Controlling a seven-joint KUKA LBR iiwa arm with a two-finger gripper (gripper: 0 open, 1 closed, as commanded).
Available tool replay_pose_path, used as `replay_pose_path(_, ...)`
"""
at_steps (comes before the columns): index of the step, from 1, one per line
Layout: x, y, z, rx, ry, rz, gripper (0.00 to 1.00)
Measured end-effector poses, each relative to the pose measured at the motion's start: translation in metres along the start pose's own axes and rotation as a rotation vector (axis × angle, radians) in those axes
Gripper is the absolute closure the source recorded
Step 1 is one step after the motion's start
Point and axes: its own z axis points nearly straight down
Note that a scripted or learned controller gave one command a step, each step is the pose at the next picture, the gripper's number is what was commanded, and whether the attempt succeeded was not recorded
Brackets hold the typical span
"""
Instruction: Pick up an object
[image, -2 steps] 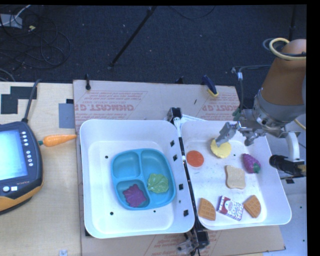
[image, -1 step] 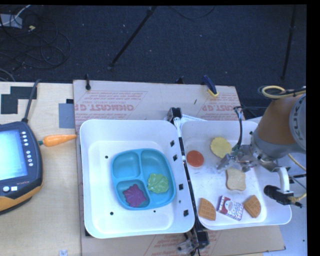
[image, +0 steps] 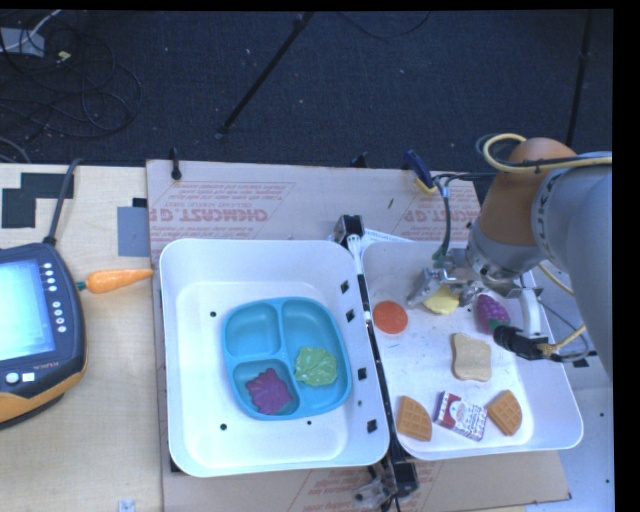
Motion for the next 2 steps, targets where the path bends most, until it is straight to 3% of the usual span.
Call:
replay_pose_path(1,-0.002,-0.003,-0.01,0.007,0.001,0.005,1.0)
replay_pose_path(2,0.074,-0.013,-0.107,-0.003,0.002,-0.003,1.0)
